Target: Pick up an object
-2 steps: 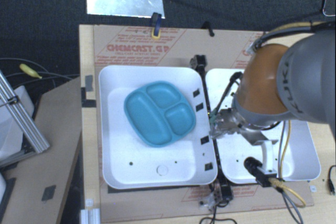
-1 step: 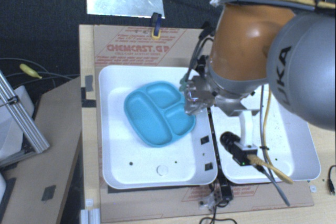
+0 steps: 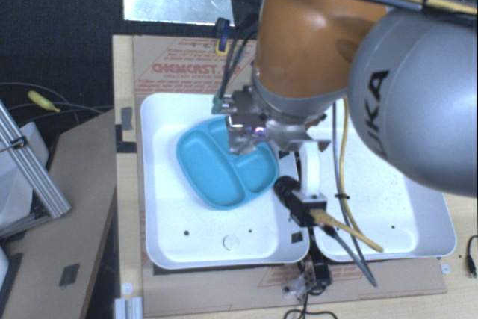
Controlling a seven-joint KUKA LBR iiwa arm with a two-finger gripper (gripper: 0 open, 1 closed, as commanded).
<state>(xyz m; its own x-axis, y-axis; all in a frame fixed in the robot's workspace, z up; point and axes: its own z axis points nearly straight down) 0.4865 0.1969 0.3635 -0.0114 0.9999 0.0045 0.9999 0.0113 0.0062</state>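
Observation:
A light blue divided plastic tray (image 3: 222, 166) lies tilted in the left white bin (image 3: 168, 235), toward its right side. My gripper (image 3: 243, 137) hangs right over the tray's upper right part, close to or touching its rim. The wrist housing and the big orange and grey arm cover the fingers from above.
The right bin (image 3: 403, 231) lies under the arm, mostly hidden. A black cable connector and yellow cables (image 3: 328, 224) dangle across the wall between the bins. Cardboard (image 3: 179, 71) lies under the bins. An aluminium frame (image 3: 26, 168) stands at the left.

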